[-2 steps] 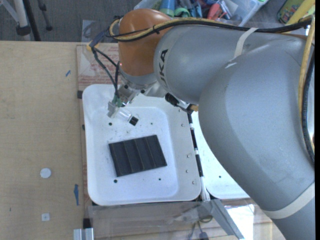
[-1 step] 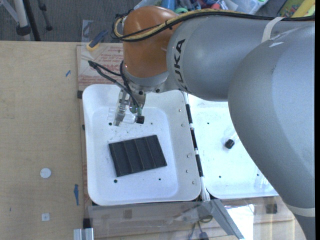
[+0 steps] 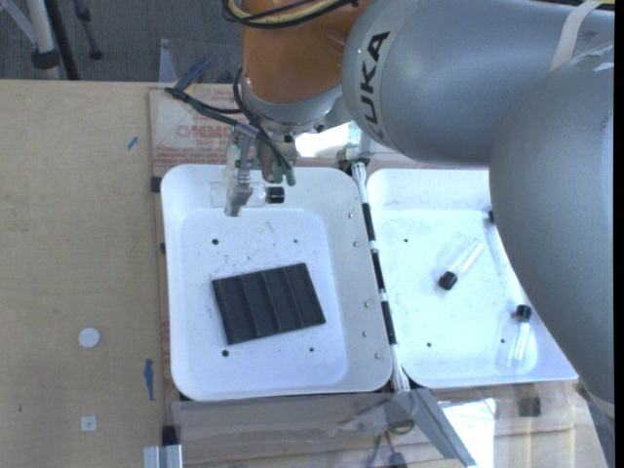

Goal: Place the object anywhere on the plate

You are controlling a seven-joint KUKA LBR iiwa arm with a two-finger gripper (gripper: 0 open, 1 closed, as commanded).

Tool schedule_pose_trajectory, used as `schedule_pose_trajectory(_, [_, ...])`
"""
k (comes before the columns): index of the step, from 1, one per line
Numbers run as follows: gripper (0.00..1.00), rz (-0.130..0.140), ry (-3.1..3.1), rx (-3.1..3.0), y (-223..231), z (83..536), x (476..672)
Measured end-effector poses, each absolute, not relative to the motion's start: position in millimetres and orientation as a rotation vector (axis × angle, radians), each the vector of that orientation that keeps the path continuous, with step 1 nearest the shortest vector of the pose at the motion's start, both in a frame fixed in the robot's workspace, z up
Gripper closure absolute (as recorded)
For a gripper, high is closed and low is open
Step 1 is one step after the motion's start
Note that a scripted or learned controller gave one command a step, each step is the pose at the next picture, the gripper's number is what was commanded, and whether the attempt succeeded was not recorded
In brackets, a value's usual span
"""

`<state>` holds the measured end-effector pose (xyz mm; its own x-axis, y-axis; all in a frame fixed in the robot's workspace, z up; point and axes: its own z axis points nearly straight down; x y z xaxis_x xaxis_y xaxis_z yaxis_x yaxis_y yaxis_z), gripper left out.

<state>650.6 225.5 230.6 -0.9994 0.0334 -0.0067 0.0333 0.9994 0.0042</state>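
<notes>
A tan bench (image 3: 68,242) fills the left side, with a small pale disc (image 3: 89,337) lying on it. Next comes the left white bin (image 3: 185,261), in which a dark ribbed plate (image 3: 268,303) is laid flat and slightly turned. Above the plate, near the bin's far edge, the gripper (image 3: 255,188) is hung from the orange-banded wrist, with cables looped around it. Its fingers are seen pointing down and slightly parted, and nothing is seen between them. To the right, the second white bin (image 3: 429,359) is set just beside the first. A clear tube with a black cap (image 3: 458,264) is lying in its middle, well apart from the plate. A second capped tube (image 3: 518,336) is lying near the bin's right side, partly shaded by the large grey arm (image 3: 526,86) that covers the upper right.
</notes>
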Motion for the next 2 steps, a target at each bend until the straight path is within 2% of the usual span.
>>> schedule_pose_trajectory(1, [1.00,0.006,3.135,-0.018,226,216,665.8])
schedule_pose_trajectory(2, [1.00,0.005,3.120,-0.287,226,323,667.1])
